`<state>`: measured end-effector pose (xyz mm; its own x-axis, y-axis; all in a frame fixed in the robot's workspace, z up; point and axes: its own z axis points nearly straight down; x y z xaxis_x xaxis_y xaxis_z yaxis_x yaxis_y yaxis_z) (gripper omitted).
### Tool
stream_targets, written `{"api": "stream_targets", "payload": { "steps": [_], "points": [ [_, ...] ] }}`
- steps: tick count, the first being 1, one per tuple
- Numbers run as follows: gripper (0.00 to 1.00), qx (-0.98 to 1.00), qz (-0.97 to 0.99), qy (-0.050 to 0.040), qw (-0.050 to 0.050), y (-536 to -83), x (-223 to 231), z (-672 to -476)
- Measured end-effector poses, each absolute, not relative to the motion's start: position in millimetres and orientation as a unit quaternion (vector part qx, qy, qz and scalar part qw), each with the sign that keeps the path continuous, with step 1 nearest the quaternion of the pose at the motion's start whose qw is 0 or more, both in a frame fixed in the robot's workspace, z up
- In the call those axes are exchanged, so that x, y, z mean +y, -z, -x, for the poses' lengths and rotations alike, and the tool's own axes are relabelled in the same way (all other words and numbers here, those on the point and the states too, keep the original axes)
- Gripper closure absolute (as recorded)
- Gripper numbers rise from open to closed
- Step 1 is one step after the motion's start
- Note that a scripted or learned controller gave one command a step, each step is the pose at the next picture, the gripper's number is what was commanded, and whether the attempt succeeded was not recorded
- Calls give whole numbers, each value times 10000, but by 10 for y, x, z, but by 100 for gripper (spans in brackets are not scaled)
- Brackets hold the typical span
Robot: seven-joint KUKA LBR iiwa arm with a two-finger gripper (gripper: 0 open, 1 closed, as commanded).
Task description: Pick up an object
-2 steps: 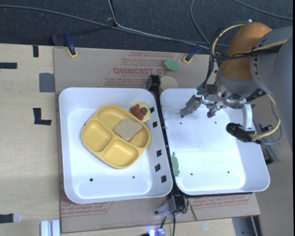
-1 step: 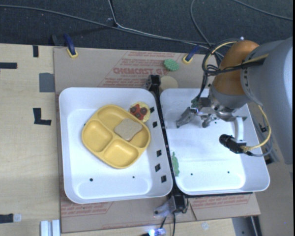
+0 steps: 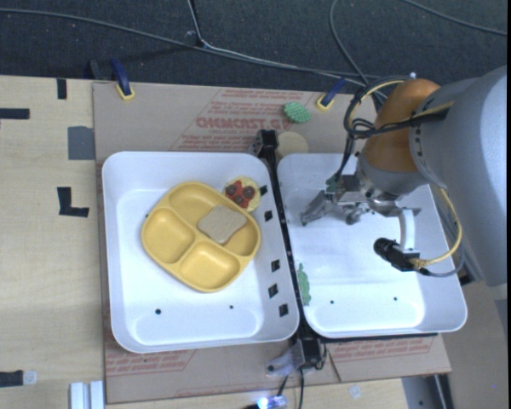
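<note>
The end effector [image 3: 324, 209] hangs over the right bin [image 3: 366, 305], fingers spread and holding nothing. A yellow tray [image 3: 175, 237] in the left bin [image 3: 123, 254] carries toast [image 3: 221, 223].

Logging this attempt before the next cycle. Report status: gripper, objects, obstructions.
Gripper low over right bin, nothing seen between its fingers. Yellow tray in left bin carries tan square. Green piece at right bin's left wall. Nothing obstructing.
</note>
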<state>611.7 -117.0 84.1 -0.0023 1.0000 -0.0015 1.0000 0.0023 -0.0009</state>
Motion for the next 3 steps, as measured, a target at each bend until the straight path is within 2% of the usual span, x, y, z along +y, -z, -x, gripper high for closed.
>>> {"api": "stream_targets", "payload": {
  "steps": [1, 2, 3],
  "points": [
    [100, 7082, -7061, 2, 18, -959, -1170, -6127],
    [100, 7075, -7067, -7, 9, -1390, -1156, -6092],
    [100, 7078, -7064, -16, 23, -2022, -1112, -6105]
  ]
}}
